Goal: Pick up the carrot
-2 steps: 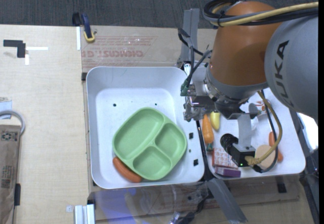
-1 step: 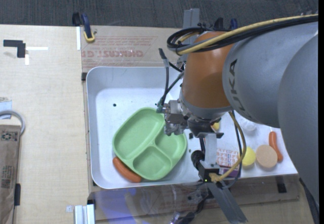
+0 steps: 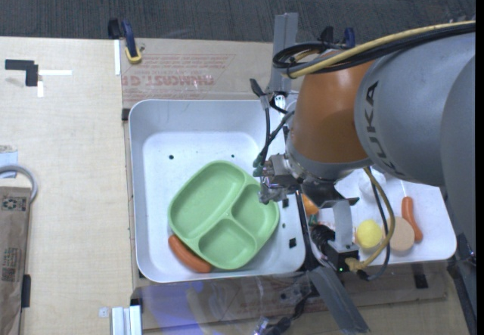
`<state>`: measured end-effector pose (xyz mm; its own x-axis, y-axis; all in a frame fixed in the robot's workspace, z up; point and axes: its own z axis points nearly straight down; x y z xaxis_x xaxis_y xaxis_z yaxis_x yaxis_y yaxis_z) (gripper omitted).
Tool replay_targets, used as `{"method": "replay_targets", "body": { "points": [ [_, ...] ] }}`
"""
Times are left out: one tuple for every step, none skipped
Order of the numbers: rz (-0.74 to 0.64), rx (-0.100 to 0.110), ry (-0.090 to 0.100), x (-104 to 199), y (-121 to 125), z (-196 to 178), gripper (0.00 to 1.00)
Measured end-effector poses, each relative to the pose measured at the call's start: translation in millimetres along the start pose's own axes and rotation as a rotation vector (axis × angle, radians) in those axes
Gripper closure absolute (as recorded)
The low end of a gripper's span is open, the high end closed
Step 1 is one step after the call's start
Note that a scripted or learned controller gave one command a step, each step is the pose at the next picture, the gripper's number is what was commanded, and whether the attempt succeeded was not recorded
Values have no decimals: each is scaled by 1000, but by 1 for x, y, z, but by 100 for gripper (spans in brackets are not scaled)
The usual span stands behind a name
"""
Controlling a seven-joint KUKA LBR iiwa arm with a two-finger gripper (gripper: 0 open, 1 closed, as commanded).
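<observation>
An orange, elongated thing that looks like the carrot [image 3: 189,254] lies in the left bin [image 3: 151,175], tucked against the lower left rim of a green divided plate [image 3: 219,216]. My gripper [image 3: 270,188] hangs below the orange wrist band, over the plate's right edge, well to the right of that orange thing and apart from it. The big grey arm hides much of the gripper. A small orange patch [image 3: 310,206] peeks out under the arm at the wall between the bins; I cannot tell what it is.
The right bin [image 3: 431,246] holds a yellow lemon-like ball [image 3: 368,234], a tan round piece [image 3: 402,236] and an orange-red sausage shape [image 3: 409,214]. A cardboard sheet [image 3: 189,69] lies behind the left bin. The wooden bench [image 3: 60,175] stretches to the left.
</observation>
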<state>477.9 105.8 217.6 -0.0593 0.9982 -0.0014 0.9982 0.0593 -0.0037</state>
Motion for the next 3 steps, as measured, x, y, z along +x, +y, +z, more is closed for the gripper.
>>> {"method": "replay_targets", "body": {
  "points": [
    [-119,0,-1,30,1,-3,100],
    [-302,1,-1,74,4,5,100],
    [-386,-2,-2,80,36,-82,100]
  ]
}}
